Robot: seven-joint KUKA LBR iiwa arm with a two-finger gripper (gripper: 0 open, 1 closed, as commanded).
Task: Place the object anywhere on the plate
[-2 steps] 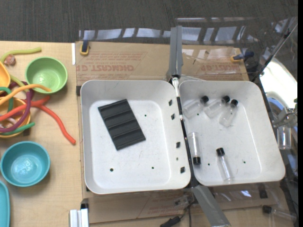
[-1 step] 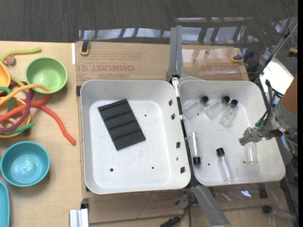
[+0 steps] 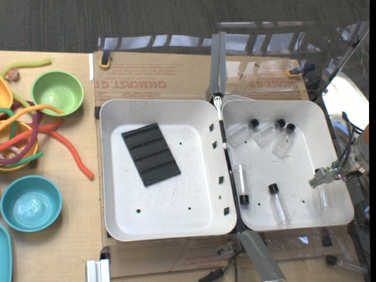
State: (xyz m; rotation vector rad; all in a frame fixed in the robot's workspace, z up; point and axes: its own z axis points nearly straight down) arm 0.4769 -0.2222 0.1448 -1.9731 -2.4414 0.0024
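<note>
The pincer sat low over the right bin, close to that bin's right wall. Whether it was wide or narrow could not be told, and nothing showed in its grip. A clear vial lay just beside it, toward the near corner. At least 4 other vials lay in the same bin. 1 of these, the long vial, lay along the left wall. Another, the capped vial, lay near the front, and the rest were bunched at the back. The plate, a black ribbed slab, lay at a slant in the left bin, well apart from every vial.

So the object was probably not yet in hand, and the likeliest failure was the pick itself. Clear, round vials would roll away from a touch, and the 1 nearest the pincer lay close to the wall, where a closing grip could strike the bin or pinch only air.

If a vial were lifted, the carry had to cross the raised rims between the 2 bins, and a low pass could knock it loose. On release, the plate's ribs might hold a vial lying along them, but 1 dropped crosswise or from too high could bounce off onto the bin floor.
</note>
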